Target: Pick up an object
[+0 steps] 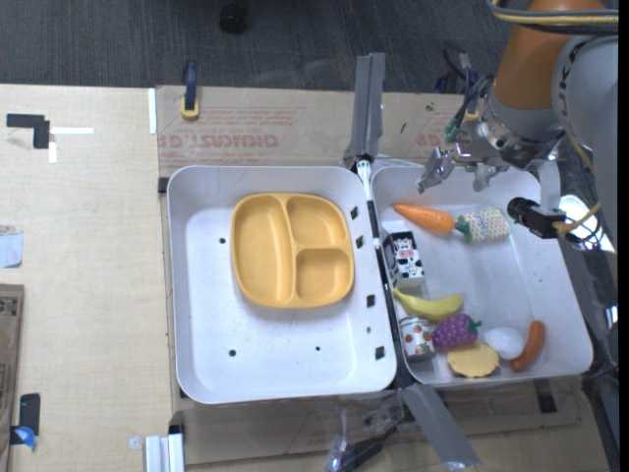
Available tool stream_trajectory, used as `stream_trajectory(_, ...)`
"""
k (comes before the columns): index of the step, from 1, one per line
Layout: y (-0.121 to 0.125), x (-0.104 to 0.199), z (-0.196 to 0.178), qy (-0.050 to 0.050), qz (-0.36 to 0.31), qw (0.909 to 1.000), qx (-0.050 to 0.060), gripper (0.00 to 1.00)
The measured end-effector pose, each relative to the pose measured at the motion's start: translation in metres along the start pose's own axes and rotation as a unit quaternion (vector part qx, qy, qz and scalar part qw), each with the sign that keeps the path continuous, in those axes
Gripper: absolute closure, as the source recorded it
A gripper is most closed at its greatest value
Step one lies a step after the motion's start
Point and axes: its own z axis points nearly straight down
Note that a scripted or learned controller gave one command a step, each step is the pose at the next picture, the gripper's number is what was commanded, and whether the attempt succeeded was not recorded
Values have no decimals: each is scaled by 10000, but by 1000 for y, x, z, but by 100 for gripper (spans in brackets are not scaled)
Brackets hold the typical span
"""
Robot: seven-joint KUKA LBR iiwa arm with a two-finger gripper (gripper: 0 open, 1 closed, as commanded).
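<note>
Task status: not begun in effect. No item has been lifted. The gripper hangs over the far edge of the right bin, its two fingers spread apart with nothing between them.

Candidate items all lie in the right bin: a carrot nearest the gripper, a corn cob just to its right, a small carton, a banana, grapes, a can, a sausage, a white lump and a yellow disc along the near side. The remaining work, in my judgement, is the descent, closing and lift.

Surroundings: the left bin holds a yellow divided plate. Both bins rest on a cardboard-covered bench; dark floor lies beyond.
</note>
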Motion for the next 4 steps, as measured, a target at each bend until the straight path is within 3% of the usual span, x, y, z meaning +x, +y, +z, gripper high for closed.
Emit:
stream_trajectory(1,-26,-16,89,-1,-137,9999,-22,0)
stream_trajectory(2,-28,-18,81,-7,-122,9999,10,100)
stream_trajectory(3,-28,-18,81,-5,-120,9999,11,0)
stream_trajectory(4,-52,-25,99,5,-225,9997,-11,0)
